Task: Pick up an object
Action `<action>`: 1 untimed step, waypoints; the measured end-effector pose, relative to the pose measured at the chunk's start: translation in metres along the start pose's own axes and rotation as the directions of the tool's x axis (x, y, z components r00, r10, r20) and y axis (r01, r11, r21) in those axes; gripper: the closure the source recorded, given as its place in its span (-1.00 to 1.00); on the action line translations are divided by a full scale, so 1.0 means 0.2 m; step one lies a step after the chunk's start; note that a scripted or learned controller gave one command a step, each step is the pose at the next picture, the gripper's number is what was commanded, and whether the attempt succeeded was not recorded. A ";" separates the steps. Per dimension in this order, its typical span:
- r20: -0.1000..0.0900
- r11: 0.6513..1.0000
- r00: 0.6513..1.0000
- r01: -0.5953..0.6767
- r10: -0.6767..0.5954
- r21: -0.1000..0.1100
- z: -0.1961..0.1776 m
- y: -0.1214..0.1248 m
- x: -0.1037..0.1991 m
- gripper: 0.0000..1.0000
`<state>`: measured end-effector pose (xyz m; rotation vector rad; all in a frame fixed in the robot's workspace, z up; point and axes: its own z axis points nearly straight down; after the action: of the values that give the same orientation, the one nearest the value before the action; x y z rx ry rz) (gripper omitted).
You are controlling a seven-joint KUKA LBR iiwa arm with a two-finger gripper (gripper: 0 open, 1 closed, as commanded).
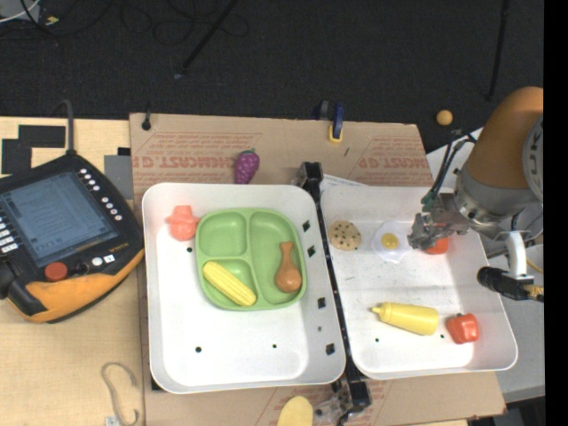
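My gripper (429, 234) is low in the right bin (399, 362), near its far right side, right over a small red-orange object (437, 246) that peeks out beneath it. A cookie (345, 234) and a fried-egg toy (390, 240) lie to the gripper's left. A yellow mustard bottle (406, 318) and a red pepper-like toy (462, 328) lie nearer the front of that bin. In the left bin (177, 344) a green divided plate (250, 257) carries a corn cob (229, 283) and a drumstick (287, 268). A pink toy (181, 223) sits at the bin's far left corner.
A teach pendant (62, 224) rests on the bench at left. Purple grapes (247, 165) lie on the cardboard behind the left bin. A yellow lemon-like toy (295, 411) sits in front of the bins. A blue clamp (336, 124) holds the cardboard's rear edge.
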<state>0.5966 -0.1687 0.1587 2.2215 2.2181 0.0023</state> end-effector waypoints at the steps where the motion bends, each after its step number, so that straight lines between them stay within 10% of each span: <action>1: 0.000 1.000 1.000 0.001 -0.001 0.000 -0.27 0.00 0.05 1.00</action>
<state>0.5965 -0.1594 0.2131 2.2199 2.2197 0.0032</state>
